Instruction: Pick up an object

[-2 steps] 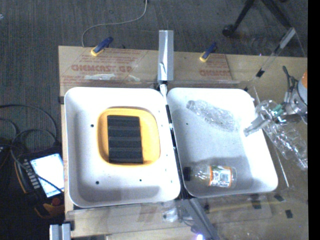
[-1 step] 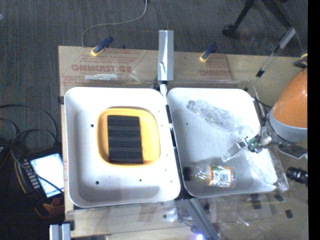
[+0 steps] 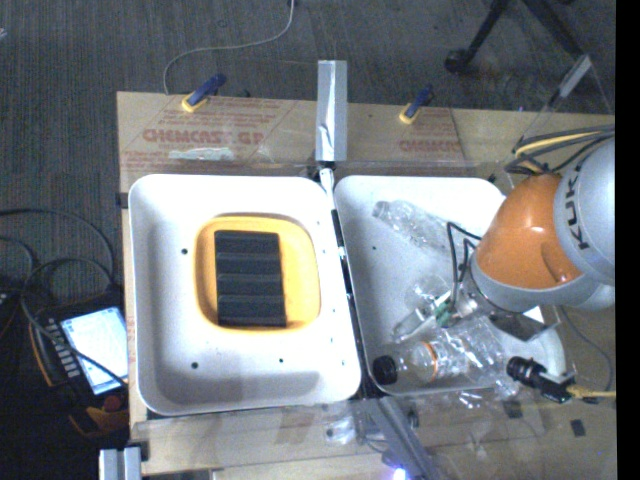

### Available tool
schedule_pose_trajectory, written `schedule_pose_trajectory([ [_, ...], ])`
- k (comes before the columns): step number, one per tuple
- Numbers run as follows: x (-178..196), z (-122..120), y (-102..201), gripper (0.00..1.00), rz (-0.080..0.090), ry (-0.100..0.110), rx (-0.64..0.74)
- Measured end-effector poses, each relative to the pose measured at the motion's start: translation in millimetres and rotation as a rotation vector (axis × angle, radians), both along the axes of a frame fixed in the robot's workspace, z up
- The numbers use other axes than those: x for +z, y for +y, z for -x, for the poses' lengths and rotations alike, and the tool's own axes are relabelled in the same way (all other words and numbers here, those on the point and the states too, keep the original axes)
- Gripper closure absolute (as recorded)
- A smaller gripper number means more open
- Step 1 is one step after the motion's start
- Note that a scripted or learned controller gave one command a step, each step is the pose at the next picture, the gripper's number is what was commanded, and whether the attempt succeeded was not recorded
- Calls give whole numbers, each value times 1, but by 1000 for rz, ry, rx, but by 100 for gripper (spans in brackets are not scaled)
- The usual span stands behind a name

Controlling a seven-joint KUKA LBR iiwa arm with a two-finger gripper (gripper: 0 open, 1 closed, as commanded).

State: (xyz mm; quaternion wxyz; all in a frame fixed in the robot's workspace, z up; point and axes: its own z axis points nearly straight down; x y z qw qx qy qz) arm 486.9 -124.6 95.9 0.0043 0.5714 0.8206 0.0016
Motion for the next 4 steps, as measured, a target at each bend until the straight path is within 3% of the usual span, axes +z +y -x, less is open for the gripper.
schedule_pose_trajectory([
  [1,0,-47,-39,0,-2,9,-94],
  [2,9,-48,-37,100,-4,9,-92],
  [3,146,-24,22,100,-2,8,156],
  [4,137,-100,43,100,-1,10,78],
])
